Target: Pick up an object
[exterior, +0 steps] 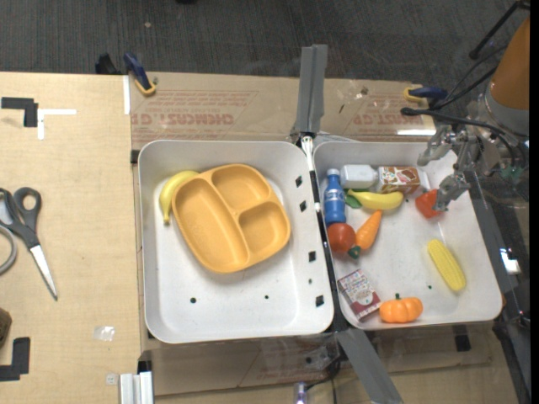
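My gripper hangs over the upper right of the right bin. A small red object lies just left of and below its tip; whether they touch is unclear. Further left in this bin are a yellow banana, a brown-and-white carton, a white box, a blue bottle, a carrot and a red tomato. A corn cob, an orange pumpkin and a small red packet lie nearer the front.
The left bin holds a yellow divided plate with a second banana tucked at its left edge. Scissors lie on the wooden bench at the far left. Cables and arm hardware crowd the right side.
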Motion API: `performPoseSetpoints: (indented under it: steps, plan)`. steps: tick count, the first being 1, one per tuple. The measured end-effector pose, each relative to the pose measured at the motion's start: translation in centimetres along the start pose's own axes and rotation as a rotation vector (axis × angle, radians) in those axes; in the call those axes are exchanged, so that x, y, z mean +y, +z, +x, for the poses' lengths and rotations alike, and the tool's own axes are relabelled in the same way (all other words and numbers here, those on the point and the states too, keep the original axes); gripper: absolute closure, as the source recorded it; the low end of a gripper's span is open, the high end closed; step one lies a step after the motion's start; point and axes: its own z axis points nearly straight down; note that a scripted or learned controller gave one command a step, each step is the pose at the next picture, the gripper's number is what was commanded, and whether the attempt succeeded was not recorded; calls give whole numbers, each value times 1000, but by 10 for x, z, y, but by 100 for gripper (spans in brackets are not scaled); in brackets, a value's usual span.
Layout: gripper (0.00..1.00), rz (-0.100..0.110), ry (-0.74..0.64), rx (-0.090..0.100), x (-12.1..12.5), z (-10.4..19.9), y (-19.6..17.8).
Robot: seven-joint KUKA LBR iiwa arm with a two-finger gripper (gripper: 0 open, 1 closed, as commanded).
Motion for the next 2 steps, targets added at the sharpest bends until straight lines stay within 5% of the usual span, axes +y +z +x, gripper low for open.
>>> performPoseSetpoints:
  steps: [1, 2]
  plan:
    - [0, 7, -20, -29, 26, -35, 90]
    - [0, 12, 9, -53, 31, -15, 94]
